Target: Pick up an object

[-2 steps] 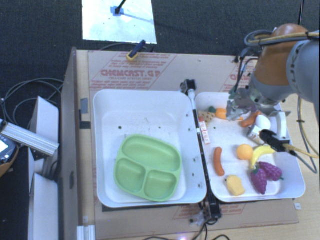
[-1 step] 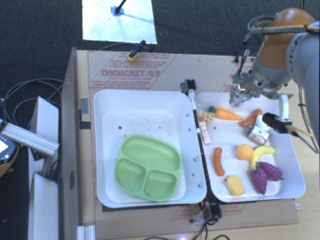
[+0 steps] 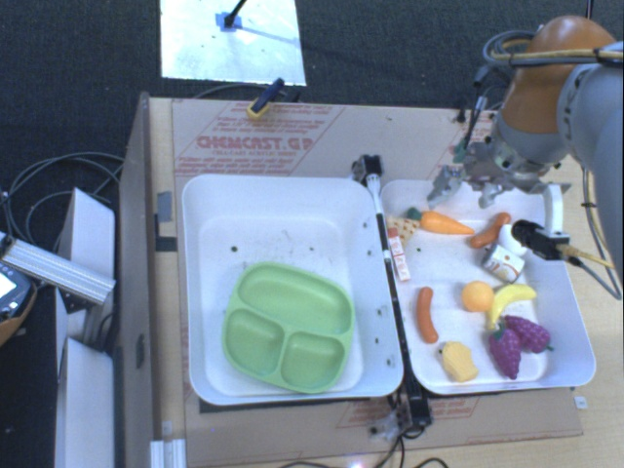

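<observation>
Jaws (image 3: 466, 185) above right bin (image 3: 575, 349) far edge, near carrot (image 3: 446, 224).

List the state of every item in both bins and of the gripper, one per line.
green tray: flat in left bin, compartments bare
carrot: lying in right bin, ungripped
sausage: lying loose
orange: resting against banana
banana: lying beside orange
grapes: lying in the corner
gripper: above right bin's far edge, holding nothing visible
</observation>
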Robot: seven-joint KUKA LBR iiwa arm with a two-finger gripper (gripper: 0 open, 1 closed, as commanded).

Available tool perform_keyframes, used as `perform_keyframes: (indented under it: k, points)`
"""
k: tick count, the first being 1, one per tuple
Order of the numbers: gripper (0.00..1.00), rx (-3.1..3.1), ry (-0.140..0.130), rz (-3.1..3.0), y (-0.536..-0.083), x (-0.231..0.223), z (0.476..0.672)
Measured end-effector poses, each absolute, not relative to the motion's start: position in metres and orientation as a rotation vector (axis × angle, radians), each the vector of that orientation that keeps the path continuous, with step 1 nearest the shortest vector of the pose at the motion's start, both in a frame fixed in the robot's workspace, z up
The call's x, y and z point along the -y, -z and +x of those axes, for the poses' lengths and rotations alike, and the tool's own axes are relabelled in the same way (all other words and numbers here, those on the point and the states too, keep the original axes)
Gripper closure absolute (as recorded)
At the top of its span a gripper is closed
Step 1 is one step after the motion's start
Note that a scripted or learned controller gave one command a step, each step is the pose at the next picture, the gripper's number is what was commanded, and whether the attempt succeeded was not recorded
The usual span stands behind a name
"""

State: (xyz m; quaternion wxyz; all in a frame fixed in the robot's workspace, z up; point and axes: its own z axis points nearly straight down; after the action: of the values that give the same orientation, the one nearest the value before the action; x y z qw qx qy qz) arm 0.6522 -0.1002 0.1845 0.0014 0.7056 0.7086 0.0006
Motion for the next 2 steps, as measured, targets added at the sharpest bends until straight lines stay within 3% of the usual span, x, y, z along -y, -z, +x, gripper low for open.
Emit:
perform_keyframes:
  k: [1, 2]
  points:
    - [0.0, -2.226, 0.001, 2.217, -0.083, 0.104, 0.668]
    - [1.0, -2.226, -0.003, 2.209, -0.096, 0.104, 0.67]
